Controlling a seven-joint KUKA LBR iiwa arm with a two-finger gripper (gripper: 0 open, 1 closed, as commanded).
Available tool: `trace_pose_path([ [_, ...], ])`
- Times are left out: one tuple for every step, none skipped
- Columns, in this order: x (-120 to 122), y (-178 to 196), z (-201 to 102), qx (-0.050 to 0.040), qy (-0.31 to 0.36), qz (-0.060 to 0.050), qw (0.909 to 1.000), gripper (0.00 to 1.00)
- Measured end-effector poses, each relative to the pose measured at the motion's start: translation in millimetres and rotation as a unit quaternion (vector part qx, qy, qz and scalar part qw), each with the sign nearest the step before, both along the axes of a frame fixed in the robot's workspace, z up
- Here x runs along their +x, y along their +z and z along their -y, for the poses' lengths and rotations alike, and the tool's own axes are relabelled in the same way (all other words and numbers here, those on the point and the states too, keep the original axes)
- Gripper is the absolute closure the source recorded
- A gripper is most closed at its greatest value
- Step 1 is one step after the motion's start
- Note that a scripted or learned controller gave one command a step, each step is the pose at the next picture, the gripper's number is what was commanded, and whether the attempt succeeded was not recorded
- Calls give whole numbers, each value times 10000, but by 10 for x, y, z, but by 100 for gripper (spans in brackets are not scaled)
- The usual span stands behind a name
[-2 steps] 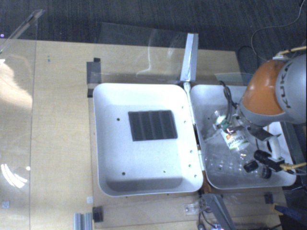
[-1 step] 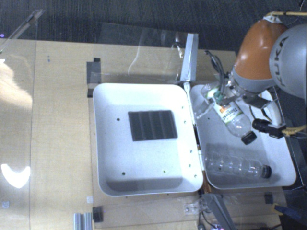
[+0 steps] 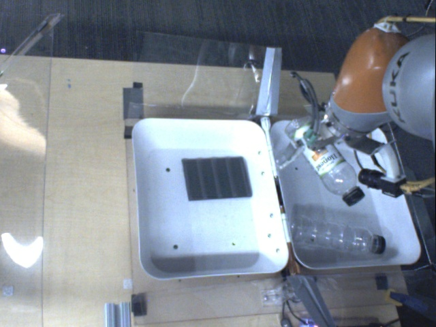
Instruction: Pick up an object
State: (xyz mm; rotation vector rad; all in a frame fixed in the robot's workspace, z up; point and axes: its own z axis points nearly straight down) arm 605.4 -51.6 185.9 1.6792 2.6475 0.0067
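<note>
Far left: bare wooden bench (image 3: 68, 203) w/ a clear acrylic sheet (image 3: 27, 114) over it, glare patches on it. Flat, roomy, nothing there to grab.

Next, left bin (image 3: 157, 182): shallow white tray, only a dark ribbed pad (image 3: 216, 178) lying flat at its middle. Prob. stiff and low, hard to get under; not the easy pick.

A narrow divider, then the right bin (image 3: 398, 240), which has the real candidates. Near edge: a clear plastic bottle (image 3: 337, 238) on its side, dark cap (image 3: 379, 244) pointing right. Looks empty, so light, thin-walled, slick, and it'll roll or squash if pinched hard. Best taken across the body mid-length, or at the stiffer neck by the cap.

Far part of that bin: a 2nd clear bottle w/ a label (image 3: 330, 167), tilted, dark cap (image 3: 353, 196) at its near-right end, partly under the arm. Same handling guess.

Gripper (image 3: 315, 136) sits right at this bottle's far end, under the orange-banded wrist (image 3: 368, 67). Cannot tell how wide it is or whether it has hold of anything. Room is tight here: bin wall and cables (image 3: 388, 182) close by.
</note>
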Motion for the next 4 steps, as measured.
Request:
trace_pose_path([
  [44,377,529,0,-1186,-3,9929,0],
  [326,1,1215,-5,-915,-7,9958,0],
  [-136,346,1539,1,-1734,-7,9849,0],
  [-1121,-700,1536,6,-1401,-28,9901,0],
])
